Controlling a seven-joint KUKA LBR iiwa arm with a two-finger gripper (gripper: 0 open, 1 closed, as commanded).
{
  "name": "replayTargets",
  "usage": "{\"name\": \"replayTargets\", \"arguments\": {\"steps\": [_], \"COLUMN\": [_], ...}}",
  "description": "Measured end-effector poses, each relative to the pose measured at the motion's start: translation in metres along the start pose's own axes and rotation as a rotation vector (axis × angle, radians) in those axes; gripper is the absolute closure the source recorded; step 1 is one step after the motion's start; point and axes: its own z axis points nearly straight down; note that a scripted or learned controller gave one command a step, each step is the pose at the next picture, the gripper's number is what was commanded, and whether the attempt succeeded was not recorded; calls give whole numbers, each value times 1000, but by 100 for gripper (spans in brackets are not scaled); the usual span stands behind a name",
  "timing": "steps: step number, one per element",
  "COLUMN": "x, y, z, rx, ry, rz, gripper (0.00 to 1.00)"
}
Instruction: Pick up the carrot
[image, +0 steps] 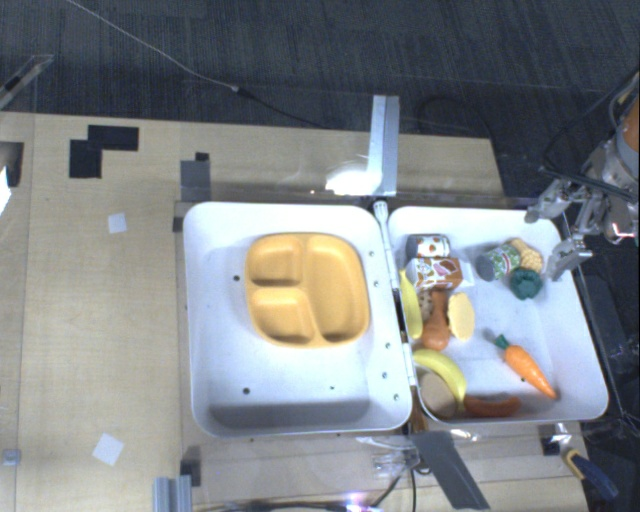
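- Wooden tabletop (90, 330) holds two white bins side by side, and we see the claw (578, 225) at the far right corner of the right bin (570, 345).
- We see its two fingers spread apart with nothing between them.
- Near us, well apart from the claw, the carrot (527, 367) lies in the right bin.
- We see a yellow plate (300, 290) in the left bin (215, 330).
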Motion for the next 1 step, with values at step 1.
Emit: {"name": "replayTargets", "arguments": {"steps": [1], "x": [48], "y": [-22], "z": [114], "rx": [-2], "ry": [9], "rz": [71], "gripper": [0]}}
